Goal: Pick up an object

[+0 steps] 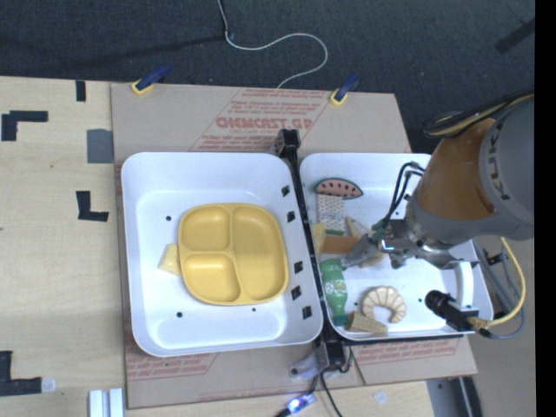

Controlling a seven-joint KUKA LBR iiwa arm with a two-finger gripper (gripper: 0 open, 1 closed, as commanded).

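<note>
Croissant (385, 302) pick, right bin's (391, 168) front edge
You cannot tell the gripper's (375, 248) state; centre it over the croissant before descending.

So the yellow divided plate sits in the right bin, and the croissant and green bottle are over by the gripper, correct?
Not quite. The camera view shows the yellow divided plate in the left bin, not the right one. The rest holds: the croissant and green bottle lie in the right bin, where the gripper is.
</note>
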